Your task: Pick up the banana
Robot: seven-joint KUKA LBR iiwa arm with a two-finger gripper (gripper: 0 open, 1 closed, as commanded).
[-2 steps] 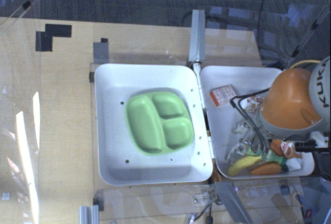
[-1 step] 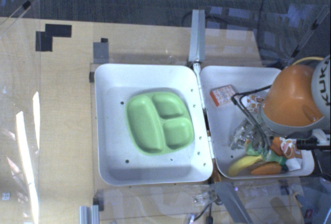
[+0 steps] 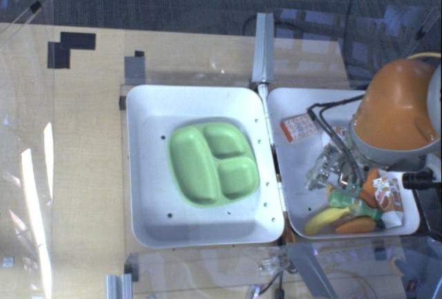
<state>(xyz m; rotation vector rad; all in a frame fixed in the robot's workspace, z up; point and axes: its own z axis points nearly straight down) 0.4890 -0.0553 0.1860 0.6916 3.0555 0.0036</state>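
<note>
Item: banana [image 3: 319, 221], rt bin [image 3: 298, 225] front corner, beside carrot [image 3: 356, 225]. Gripper [image 3: 330, 170] poised above; finger state cannot be told. Step: approach. Next: descent, closure reqd.

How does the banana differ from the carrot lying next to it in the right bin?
The banana is yellow; the carrot is orange. The banana lies further left, towards the bin's front left corner; the carrot sits to its right, against a green item. The banana is curved, the carrot straighter and tapered. Both lie flat along the right bin's front wall, touching or nearly so.
</note>
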